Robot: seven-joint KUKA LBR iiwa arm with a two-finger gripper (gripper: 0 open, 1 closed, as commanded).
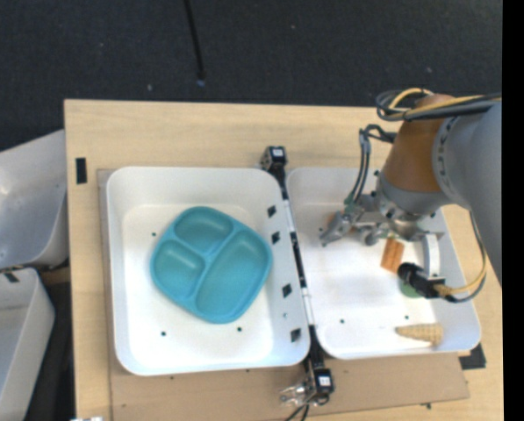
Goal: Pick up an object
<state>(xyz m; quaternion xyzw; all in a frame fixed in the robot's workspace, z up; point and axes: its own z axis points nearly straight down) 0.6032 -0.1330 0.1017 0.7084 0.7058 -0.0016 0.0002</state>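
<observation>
Overhead slanted view of the bench with two white bins side by side: the left bin holds a blue divided plate lying flat near its middle. The grey arm — orange band above the wrist — enters from the right and stands over the right bin, its gripper low over the upper part of the floor; whether it is open or shut cannot be told. Candidate objects in the right bin — a small orange piece just beside the gripper, a green item near it, and a tan cone lying apart near the front edge.

Robotics lab; bench with white bins
</observation>
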